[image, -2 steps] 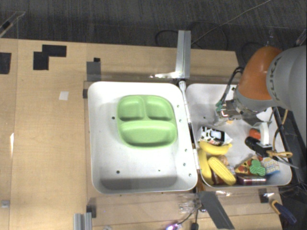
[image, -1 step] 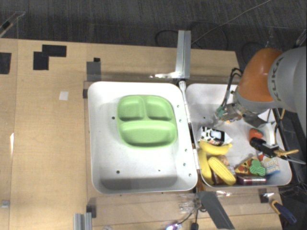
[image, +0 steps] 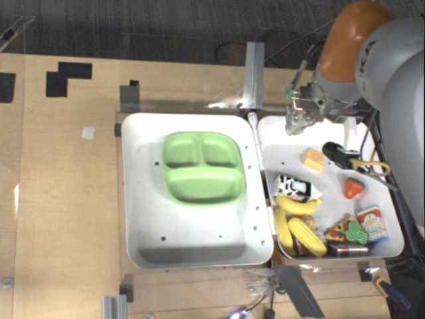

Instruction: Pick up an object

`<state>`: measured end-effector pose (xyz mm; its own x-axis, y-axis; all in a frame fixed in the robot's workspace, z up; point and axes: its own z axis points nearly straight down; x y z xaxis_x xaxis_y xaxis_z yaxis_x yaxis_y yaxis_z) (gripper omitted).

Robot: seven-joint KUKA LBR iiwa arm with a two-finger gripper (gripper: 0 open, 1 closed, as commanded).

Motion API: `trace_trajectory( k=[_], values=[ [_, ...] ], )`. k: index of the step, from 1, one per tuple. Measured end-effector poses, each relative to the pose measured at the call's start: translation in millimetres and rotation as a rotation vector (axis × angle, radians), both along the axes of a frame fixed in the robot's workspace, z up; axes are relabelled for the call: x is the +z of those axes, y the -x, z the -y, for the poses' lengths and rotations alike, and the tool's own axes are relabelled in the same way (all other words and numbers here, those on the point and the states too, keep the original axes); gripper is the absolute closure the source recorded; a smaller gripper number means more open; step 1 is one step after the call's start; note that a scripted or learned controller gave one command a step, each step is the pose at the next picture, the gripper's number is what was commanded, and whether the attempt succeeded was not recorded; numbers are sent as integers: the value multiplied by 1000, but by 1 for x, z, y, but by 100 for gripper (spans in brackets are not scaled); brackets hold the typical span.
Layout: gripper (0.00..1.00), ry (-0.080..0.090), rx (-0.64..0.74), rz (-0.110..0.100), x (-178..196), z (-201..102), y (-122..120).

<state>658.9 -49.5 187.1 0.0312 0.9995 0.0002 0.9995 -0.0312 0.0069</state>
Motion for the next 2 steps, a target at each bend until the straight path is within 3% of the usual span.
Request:
trace_trajectory(
  k=[1, 2],
  values=[
    [100, -1, -263, -2, 8, 70, 40],
    [0, -1, -262, -2, 8, 70, 40]
  ],
)
